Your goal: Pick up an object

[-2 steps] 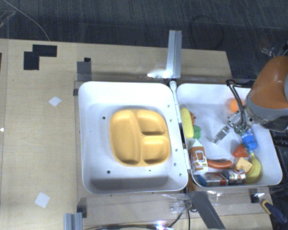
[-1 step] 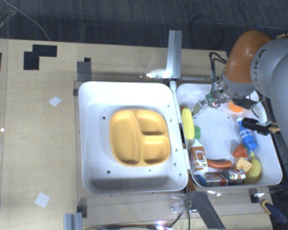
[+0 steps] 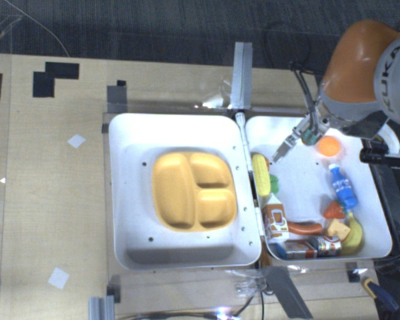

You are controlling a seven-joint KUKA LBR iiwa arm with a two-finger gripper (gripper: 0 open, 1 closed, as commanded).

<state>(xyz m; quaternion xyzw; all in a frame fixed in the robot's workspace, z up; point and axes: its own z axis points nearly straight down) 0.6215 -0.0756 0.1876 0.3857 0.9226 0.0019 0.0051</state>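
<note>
Right bin (image 3: 380,245) clutter overlaps — end effector (image 3: 280,153) perhaps shut, too small and blurred; I cannot tell.

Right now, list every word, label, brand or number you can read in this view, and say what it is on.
"UK": part of a brand name in dark letters on the arm's grey housing, cut off by the frame edge.
Blue bottle: label too blurred to read.
Cans and carton: print too small to read.
</note>
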